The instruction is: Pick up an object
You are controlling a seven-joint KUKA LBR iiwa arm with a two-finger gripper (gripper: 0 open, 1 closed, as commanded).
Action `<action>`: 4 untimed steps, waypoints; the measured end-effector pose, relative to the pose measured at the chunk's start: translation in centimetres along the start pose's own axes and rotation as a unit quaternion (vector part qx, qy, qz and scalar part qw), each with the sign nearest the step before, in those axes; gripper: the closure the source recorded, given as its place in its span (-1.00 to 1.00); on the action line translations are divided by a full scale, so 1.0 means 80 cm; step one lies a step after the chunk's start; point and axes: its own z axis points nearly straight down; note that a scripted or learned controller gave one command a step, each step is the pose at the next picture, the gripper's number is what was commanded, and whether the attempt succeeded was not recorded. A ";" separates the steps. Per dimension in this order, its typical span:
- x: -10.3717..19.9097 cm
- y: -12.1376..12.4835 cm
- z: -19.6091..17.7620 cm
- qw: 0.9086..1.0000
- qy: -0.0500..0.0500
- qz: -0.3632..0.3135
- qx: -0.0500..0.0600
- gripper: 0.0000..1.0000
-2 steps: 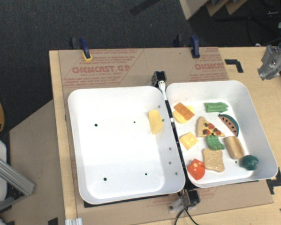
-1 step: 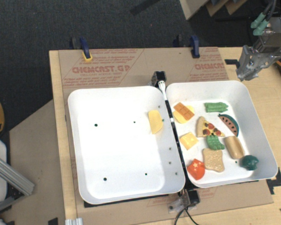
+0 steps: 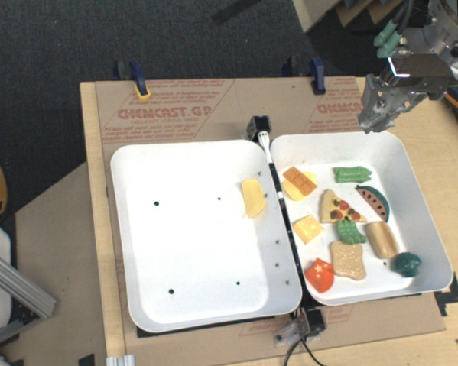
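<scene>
Two bins, most toy food on the right

Two shallow white bins lie side by side on a tabletop [image 3: 209, 103] covered with brown cardboard. The left bin [image 3: 143, 298] holds one pale yellow piece [image 3: 253, 198] close to its right wall. The right bin [image 3: 422, 206] holds a group of toy food: an orange waffle piece [image 3: 299, 182], a green leafy piece [image 3: 352, 174], a pizza slice [image 3: 337, 207], a watermelon slice [image 3: 372, 201], a yellow cheese block [image 3: 307, 229], a green vegetable [image 3: 351, 232], a tan cylinder [image 3: 382, 240], a cracker-shaped piece [image 3: 348, 261], a red piece [image 3: 320, 275] and a dark green round piece [image 3: 407, 264]. The gripper [image 3: 375, 117] hangs above the far right corner of the right bin, away from the food. How far the jaws are open I cannot tell, and nothing is visible between them.
</scene>
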 end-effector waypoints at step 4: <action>-0.324 0.010 0.040 1.000 -0.003 0.001 -0.003 1.00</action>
